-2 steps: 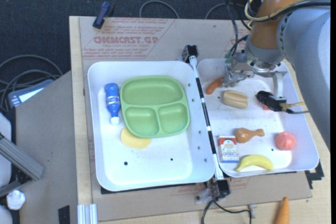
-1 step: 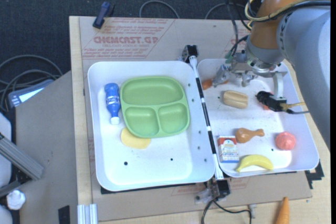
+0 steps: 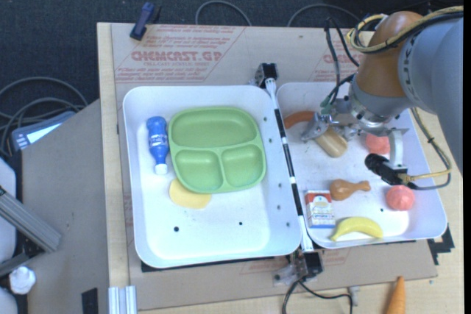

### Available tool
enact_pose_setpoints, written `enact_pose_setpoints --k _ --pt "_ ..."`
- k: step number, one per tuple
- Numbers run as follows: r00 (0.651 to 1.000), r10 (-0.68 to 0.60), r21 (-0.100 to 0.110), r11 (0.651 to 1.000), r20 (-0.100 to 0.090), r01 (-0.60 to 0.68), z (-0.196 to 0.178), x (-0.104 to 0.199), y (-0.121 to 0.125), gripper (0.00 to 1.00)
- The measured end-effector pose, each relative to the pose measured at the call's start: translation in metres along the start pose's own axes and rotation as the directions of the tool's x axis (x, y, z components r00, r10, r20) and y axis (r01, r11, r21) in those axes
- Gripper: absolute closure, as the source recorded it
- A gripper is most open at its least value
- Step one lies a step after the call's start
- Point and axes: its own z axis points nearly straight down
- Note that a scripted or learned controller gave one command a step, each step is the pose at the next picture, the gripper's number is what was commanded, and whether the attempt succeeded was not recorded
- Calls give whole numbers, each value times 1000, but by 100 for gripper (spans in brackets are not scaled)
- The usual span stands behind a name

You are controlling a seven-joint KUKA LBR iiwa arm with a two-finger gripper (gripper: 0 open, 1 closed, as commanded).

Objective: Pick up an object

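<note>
From the camera above the bench, the arm (image 3: 412,55) reaches in from the right and hangs low over the upper part of the right bin (image 3: 434,220). Its gripper (image 3: 331,130) sits directly above a tan, stubby cylinder-shaped object (image 3: 333,143), which lies in the upper middle of that bin with its long axis slanting from upper left to lower right. How far the tool is spread, and whether it has any grip on the tan piece, I cannot tell; the wrist hides the contact.

Close by lie an orange piece (image 3: 298,118) to the left, a pink piece (image 3: 377,144) to the right, a toy drumstick (image 3: 348,189), a red-pink ball (image 3: 400,198), a small carton (image 3: 319,208) and a banana (image 3: 356,229).

The left bin (image 3: 221,239) carries a green divided tray (image 3: 217,148), a blue bottle (image 3: 157,143) and a yellow disc (image 3: 188,195).

The likely risk is a rounded object rolling out sideways if the closing line runs along its axis, or nudging the orange piece just beside it.
</note>
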Motion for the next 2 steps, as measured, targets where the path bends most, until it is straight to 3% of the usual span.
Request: enact_pose_setpoints --k 1,2 --pt "1000 1 -2 1000 1 -1 -10 0 1 100" --pt "1000 -2 -3 1000 0 2 -101 74 -32 100"
